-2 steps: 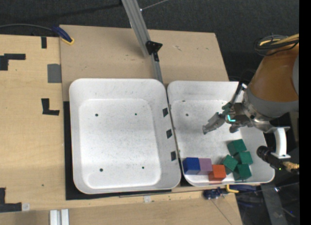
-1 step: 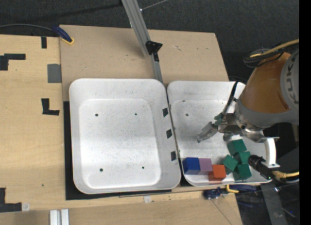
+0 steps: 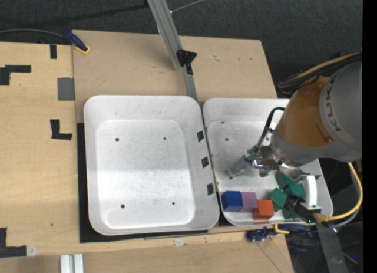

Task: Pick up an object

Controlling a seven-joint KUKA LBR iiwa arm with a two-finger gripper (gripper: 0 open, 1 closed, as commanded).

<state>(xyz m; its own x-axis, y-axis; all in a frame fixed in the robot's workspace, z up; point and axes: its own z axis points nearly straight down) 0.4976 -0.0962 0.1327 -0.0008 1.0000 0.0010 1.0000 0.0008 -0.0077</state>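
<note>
Left bin (image 3: pixel 144 165): white, sitting on the desk (image 3: pixel 35 89). Right bin (image 3: pixel 235 118): blue block (image 3: pixel 232 200), lilac block (image 3: pixel 249 199), orange block (image 3: pixel 264 209) and green pieces (image 3: pixel 287 193) clustered at its near edge. Tool (image 3: pixel 237 170) hangs low above bare bin floor, just behind the blocks, holding nothing; finger spread cannot be judged. Assessment: approach step; next move calls for aligning over one block. Arm (image 3: pixel 330 118) lettering partly legible, "KU".

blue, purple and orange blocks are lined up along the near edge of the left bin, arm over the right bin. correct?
Not quite. The blue block, purple block and orange block lie along the near edge of the right bin, not the left bin. The camera view shows it. The arm is over the right bin.
</note>
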